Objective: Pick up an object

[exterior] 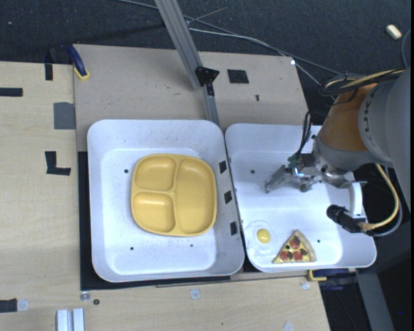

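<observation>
Pizza slice (294,248), a toy wedge with red toppings, lies flat near the front edge of the right bin (262,150), its point turned toward the bin's back wall. Just beside it on its left sits a toy fried egg (261,236), white with a yellow yolk, close to the bin's front left corner. The gripper (272,183) hangs over the middle of the same bin, well apart from both toys, pointing toward the bin's left wall; nothing sits between its fingers, and whether the jaws are apart or together cannot be told. In the left bin (103,185), a yellow divided plate (173,194) rests at its centre.
</observation>
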You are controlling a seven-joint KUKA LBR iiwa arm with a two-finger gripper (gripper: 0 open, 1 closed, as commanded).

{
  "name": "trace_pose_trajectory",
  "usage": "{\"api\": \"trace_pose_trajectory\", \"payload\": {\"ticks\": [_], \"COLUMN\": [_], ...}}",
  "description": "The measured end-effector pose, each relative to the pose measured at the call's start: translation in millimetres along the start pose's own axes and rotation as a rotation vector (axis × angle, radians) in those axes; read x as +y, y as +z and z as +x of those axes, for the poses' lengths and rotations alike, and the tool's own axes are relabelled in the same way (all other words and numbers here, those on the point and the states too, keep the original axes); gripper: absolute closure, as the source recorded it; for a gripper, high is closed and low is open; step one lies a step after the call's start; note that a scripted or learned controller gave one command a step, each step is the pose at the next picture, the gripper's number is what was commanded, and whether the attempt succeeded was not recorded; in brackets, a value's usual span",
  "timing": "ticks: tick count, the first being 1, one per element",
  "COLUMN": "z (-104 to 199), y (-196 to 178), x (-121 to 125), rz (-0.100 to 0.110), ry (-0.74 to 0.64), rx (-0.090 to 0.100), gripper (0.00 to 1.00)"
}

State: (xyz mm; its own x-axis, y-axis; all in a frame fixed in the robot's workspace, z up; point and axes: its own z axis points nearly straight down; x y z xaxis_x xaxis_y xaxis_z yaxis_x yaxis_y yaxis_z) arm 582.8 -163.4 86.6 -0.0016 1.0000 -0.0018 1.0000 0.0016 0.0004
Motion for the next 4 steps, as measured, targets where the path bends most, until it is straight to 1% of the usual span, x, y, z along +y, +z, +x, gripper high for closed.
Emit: {"api": "trace_pose_trajectory", "payload": {"ticks": [1, 2, 3, 4], "z": [-0.6, 3.7, 2.9, 3.0], "y": [-11.8, -55.3, -118.6, -171.9], "x": [1.6, 6.2, 9.6, 10.6], "rz": [-0.006, -0.002, -0.004, -0.004], "ry": [-0.001, -0.001, 0.0, 0.0], "rx": [-0.003, 0.001, 0.001, 0.0], "gripper": [1.0, 1.0, 1.0, 1.0]}}
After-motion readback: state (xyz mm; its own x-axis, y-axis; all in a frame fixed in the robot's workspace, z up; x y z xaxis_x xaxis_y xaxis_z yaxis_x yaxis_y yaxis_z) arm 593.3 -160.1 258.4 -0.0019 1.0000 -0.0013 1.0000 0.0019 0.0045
